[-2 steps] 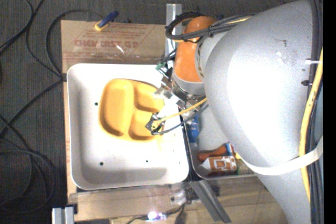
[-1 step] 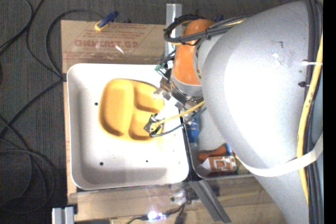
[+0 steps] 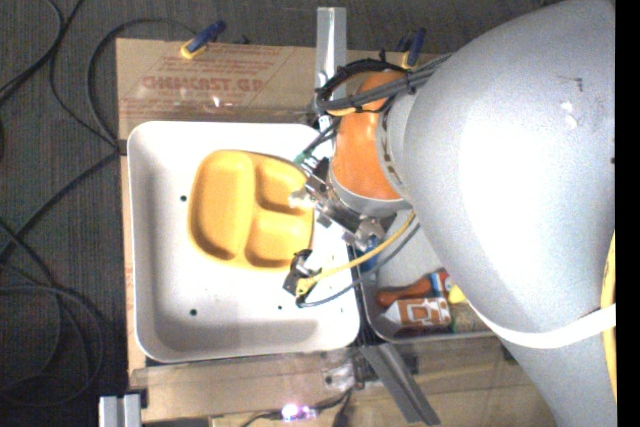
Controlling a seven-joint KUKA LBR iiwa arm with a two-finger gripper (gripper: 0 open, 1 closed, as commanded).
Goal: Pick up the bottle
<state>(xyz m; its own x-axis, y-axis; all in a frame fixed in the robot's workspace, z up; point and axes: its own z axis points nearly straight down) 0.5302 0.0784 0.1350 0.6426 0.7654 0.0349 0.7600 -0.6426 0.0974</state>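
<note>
I'm failing to tell the two-finger gripper (image 3: 316,198) open or closed | it's hanging over the yellow compartmented plastic tray (image 3: 235,205) in the left shallow white bin (image 3: 160,315) | the brown labelled bottle (image 3: 415,308) is lying in the right bin (image 3: 372,322), so I'm judging us misaligned

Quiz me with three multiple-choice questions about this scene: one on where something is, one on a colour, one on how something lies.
1. Where is the bottle?
A. in the left-hand bin
B. in the right-hand bin
C. on the floor

2. What colour is the divided tray?
A. yellow
B. blue
C. green

3. How is the bottle placed?
A. standing upright
B. lying on its side
C. propped upside down

Answers:
1 B: it shows inside the bin at the view's right, close to that bin's near edge.
2 A: the whole tray is plain yellow against the white bin.
3 B: its length runs flat along the bin floor, neck to one side.
</note>
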